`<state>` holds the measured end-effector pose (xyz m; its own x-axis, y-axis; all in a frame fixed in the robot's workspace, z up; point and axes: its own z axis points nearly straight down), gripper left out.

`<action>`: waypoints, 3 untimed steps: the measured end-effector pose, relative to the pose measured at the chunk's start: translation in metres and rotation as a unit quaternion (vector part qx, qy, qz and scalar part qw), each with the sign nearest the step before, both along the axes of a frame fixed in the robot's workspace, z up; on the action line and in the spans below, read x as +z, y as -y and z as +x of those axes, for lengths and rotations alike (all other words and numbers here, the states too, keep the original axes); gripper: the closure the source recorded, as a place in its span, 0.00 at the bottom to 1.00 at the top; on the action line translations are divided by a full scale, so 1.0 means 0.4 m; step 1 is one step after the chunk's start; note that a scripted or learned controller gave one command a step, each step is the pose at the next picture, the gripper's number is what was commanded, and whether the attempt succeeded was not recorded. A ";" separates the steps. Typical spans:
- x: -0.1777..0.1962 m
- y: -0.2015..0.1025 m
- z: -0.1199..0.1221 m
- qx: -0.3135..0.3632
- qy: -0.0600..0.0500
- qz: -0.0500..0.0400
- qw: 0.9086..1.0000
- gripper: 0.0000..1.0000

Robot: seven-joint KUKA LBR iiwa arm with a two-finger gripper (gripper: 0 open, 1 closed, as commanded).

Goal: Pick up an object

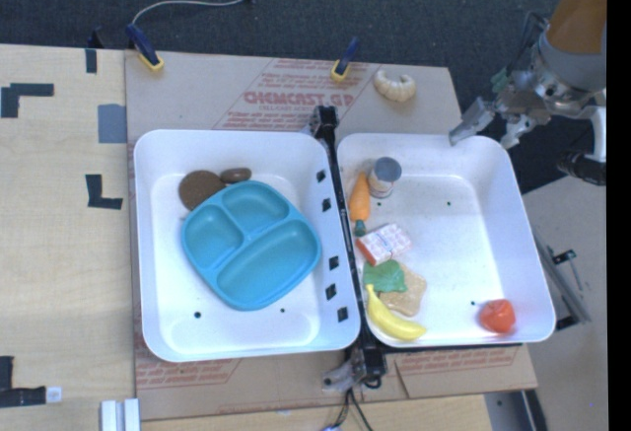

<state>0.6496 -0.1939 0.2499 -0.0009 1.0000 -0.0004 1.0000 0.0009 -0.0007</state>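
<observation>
**A:** Where does the gripper (pixel 488 126) sit?

**B:** Just outside the far right corner of the right bin (pixel 513 222), above its rim. Two grey fingers (pixel 466 131) point down and toward the bin, spread apart with nothing between them. My guess is it is parked clear of the bin so the camera sees everything before a pick.

**A:** And what could it take?

**B:** Most things crowd the right bin's left wall: a small can (pixel 385 175) at the far end, a carrot (pixel 360 197) just beside it against the wall, then a red-and-white packet (pixel 383 243), a green piece (pixel 385 275) on a tan slice (pixel 406 293), and a banana (pixel 393 319) at the near end. A tomato (pixel 498 316) lies alone in the bin's near right corner.

**A:** Why does that matter?

**B:** Things hard against the wall leave little room for a finger. The tomato, well apart from the rest, looks the easier target, though round things can roll.

**A:** The other bin?

**B:** To the right bin's left, the left bin (pixel 158 251) holds a blue tray (pixel 251 244) and two brown pieces (pixel 202 187). The tray is broad and flat, probably a poor grip.
</observation>
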 end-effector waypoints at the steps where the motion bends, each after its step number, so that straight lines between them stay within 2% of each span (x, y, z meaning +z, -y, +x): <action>1: -0.216 -0.175 -0.075 0.000 -0.001 0.001 1.000 0.00; 2: -0.406 -0.245 0.046 0.001 -0.001 0.000 1.000 0.00; 3: -0.381 -0.245 0.046 0.001 -0.001 0.000 1.000 1.00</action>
<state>0.6678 -0.0958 0.0974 -0.0032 1.0000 -0.0002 1.0000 0.0032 -0.0027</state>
